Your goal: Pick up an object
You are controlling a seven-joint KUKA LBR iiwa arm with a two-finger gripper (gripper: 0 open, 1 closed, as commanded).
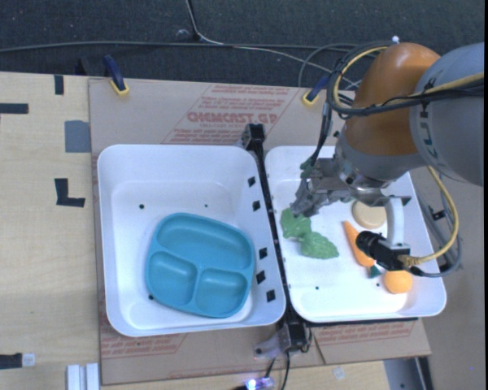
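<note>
- The pincer (304, 205) hangs low over the right bin (335, 292), at that bin's left side, right of centre frame; whether it is open or closed cannot be told from this slant.
- A green leafy piece (311, 237) lies on the bin floor just below the pincer, its upper end right at the pincer's tip; whether the two touch is unclear, and nothing shows it as gripped.
- To the right of the green piece, an orange carrot-shaped item (355, 240) lies at a slant, with a pale round disc (368, 215) just above it and an orange ball (398, 282) lower right.
- The grey arm (464, 112), with its orange band (390, 80), enters from the upper right.
- In the left bin (128, 218), a blue divided plate (201, 264) sits on the floor, towards the lower centre of the frame.
- Both bins rest on a sheet of printed cardboard (220, 116) on the wooden bench (32, 242).
</note>
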